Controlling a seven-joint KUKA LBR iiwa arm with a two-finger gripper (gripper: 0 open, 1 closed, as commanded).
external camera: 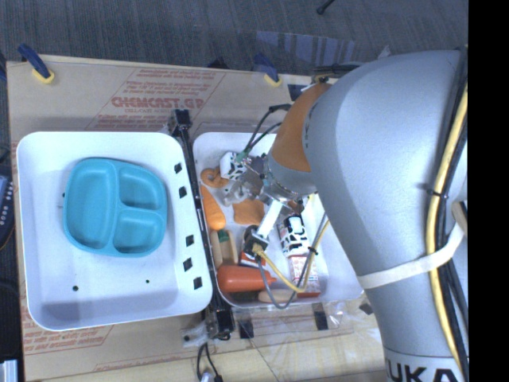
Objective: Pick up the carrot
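Note:
The carrot (213,211), a slim orange piece, lies along the left wall of the right bin (343,273), pointing toward the near end. My gripper (235,173) hangs low over the far left part of that bin, just above and to the right of the carrot's far end. A tan pastry-like piece (210,177) lies directly left of the gripper. The big grey arm covers the right half of the bin.
An orange-brown flat piece (250,212) lies beside the carrot. A red sausage (238,277), a brown stick (227,247) and a white packet (306,270) fill the bin's near end. The left bin (48,293) holds a blue divided plate (115,205).

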